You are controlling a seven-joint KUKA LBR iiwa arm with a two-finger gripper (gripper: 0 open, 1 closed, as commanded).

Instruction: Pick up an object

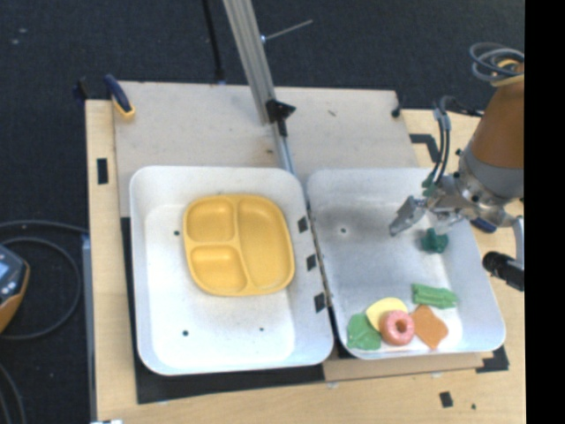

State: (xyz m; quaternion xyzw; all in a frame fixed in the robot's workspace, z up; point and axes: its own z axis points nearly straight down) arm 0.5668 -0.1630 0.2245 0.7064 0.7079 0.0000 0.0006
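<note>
1. Where the worktop (203,122) lies under the slanted camera, two shallow white bins sit side by side: the left bin (159,325) and the right bin (353,201), their inner edges just beside each other.
2. One yellow plate (238,243) with three compartments lies flat in the left bin, toward its far half.
3. Five small things cluster in the near corner of the right bin: one green leaf-shaped piece (361,332), one yellow piece (386,309), one pink ring (397,328), one orange piece (431,327) and one green strip (434,296). The ring touches the yellow piece and sits just beside the orange piece; the strip lies just behind them.
4. One dark green thing (433,242) lies apart from that cluster, nearer the right wall of the same bin.
5. One grey arm (499,144) with an orange band reaches in from the right. Its pincer (422,217) hangs over the right bin, just above and left of the dark green thing; whether its jaws are spread or closed cannot be told, and no thing is seen between them.
6. One metal post (252,51) rises from the far side of the worktop.
</note>
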